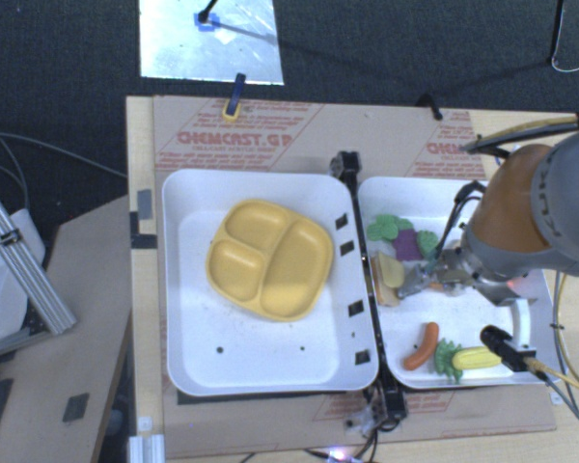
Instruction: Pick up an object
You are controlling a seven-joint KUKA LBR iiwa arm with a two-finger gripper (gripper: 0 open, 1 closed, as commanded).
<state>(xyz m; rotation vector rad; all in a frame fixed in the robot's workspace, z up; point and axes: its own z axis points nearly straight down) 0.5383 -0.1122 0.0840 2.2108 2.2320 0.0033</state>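
Nearest, in the right white bin (536, 287): small plastic toy corn cob (475, 359) and orange toy sausage (422, 344), likely light, hard, slippery; best gripped across the narrow middle. Farther, end effector (417, 280) above tan toy piece (391, 276); grip state unclear.

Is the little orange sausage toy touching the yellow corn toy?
Apart. The camera view shows bare white bin floor between the small orange sausage toy and the yellow corn toy; the corn's green leafy end lies nearer the sausage.
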